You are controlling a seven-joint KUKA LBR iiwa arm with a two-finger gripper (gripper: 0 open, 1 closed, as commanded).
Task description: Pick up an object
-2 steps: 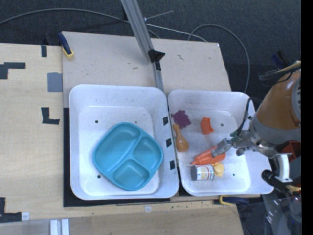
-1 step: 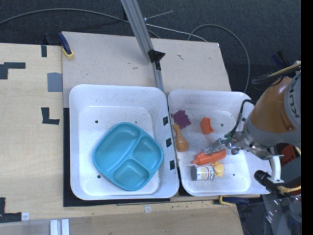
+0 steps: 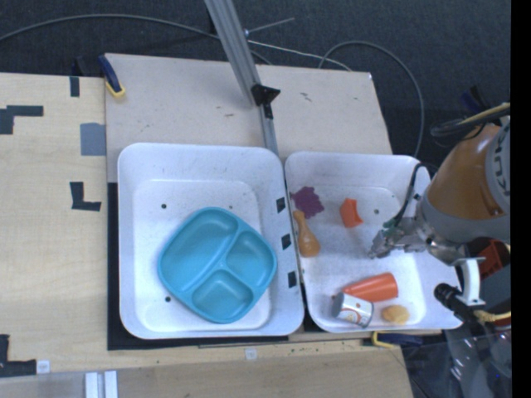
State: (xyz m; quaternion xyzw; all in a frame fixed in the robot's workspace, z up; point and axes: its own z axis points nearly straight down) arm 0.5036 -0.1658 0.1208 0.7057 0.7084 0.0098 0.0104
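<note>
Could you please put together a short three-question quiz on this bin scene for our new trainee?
1. True or false: the blue divided plate lies in the right bin.
2. Which is nearest the gripper? A purple piece; B small orange block; C orange cup.
3. Fill in: the can lies beside the orange ____.

Key: 1 false, it is in the left bin; 2 B; 3 cup.

Purple lumpy toy: flat in right bin, top left part.
Small orange block: just right of purple toy, apart from it.
Tan pear-shaped toy: lies by left wall, thin end up.
Orange cone cup: on its side, near bottom.
White can: on its side, touching cup.
Small yellow lump: right of can.
</note>
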